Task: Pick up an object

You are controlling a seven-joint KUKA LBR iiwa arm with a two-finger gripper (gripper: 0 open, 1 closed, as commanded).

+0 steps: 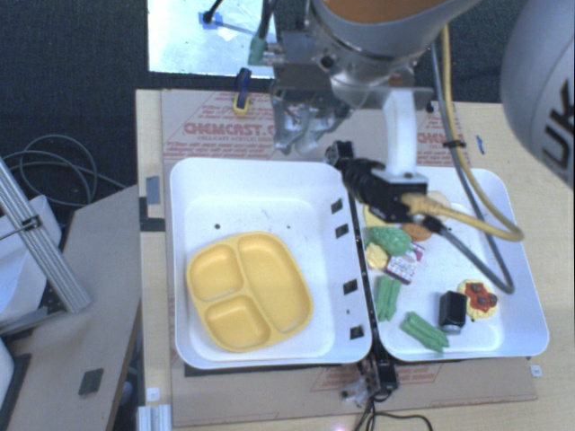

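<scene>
arm (404,7) reaches in from upper right, orange band near top edge, wrist angled down-left; pincer (301,128) hangs low.

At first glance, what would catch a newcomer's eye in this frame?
The big grey arm with its orange band fills the top, reaching down over the seam between the two white bins. In the left bin lies a yellow divided plate, bright against the white. The right bin holds a small clutter: green toy vegetables, a black block and a yellow-red piece, with a yellow cable draped above them.
</scene>
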